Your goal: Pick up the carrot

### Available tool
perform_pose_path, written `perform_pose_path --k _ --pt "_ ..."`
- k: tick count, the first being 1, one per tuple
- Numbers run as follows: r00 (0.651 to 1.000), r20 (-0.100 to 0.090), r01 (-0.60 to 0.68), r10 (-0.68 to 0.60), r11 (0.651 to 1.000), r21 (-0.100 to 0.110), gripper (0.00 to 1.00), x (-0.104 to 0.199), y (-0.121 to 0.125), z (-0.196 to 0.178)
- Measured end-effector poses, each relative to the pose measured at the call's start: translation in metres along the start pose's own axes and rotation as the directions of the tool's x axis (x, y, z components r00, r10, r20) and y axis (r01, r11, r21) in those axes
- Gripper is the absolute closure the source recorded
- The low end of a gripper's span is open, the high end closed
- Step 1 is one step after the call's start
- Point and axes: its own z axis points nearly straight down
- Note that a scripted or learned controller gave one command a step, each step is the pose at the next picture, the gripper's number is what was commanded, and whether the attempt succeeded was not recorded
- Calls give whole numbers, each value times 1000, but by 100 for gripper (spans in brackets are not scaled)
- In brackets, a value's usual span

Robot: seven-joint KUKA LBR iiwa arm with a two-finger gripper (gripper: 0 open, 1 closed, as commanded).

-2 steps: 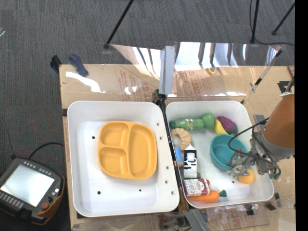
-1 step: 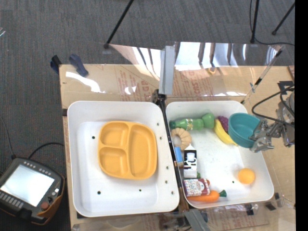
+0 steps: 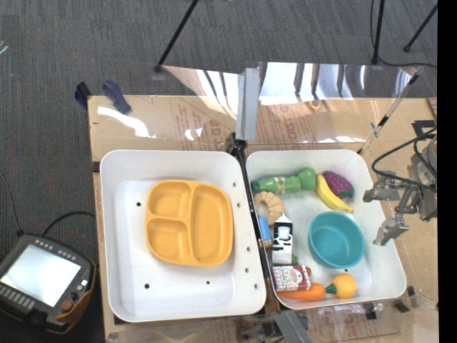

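The carrot [image 3: 305, 293] is orange with a small green top. It lies flat along the front wall of the right bin [image 3: 389, 266], between a red snack packet [image 3: 290, 277] and a yellow lemon [image 3: 345, 285]. My gripper [image 3: 383, 214] hovers over the right rim of that bin, beside the teal bowl [image 3: 335, 239] and well to the back right of the carrot. Its two fingers stand apart, open, with nothing between them.
The right bin also holds a banana [image 3: 331, 195], purple grapes [image 3: 339, 183], a green toy [image 3: 285, 184], a bagel [image 3: 272, 204] and a small white carton [image 3: 283, 240]. A yellow divided plate [image 3: 189, 221] sits in the left bin [image 3: 125, 263]. Cables hang near the arm.
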Motion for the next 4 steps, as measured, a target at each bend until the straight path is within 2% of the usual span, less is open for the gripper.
perform_pose_path --k 1,2,3,4 --pt "955 -2 295 -295 955 -1 0 36 35 29" --pt "956 -1 292 -292 956 -3 100 35 36 19" --pt "849 -2 529 -529 849 -2 100 42 82 62" --pt "901 2 434 -434 901 1 100 37 96 19"
